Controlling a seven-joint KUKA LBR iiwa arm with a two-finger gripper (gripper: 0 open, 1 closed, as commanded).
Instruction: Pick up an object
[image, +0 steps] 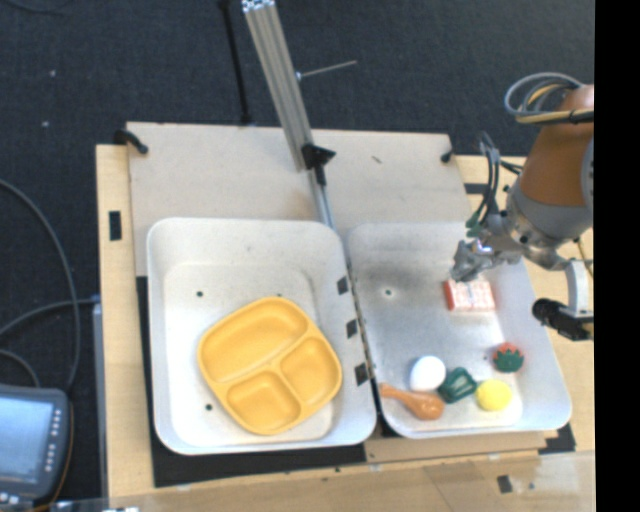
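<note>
from my station i cannot make out the gripper (470, 262) clearly: its tip is a small grey blur just above the pink and white block (470, 296), and contact between the two cannot be determined. the block's upper left corner is covered by the gripper. the arm (555, 180) is cut off at the right side, so its base goes unseen. the monitor (30, 445) at lower left is cropped by the frame's edge. the small red and green item (509, 358) is too small for me to identify. the brown utensil's (415, 402) end runs under the white ball (427, 373). the surface's (240, 170) front edge leaves the frame below.
</note>
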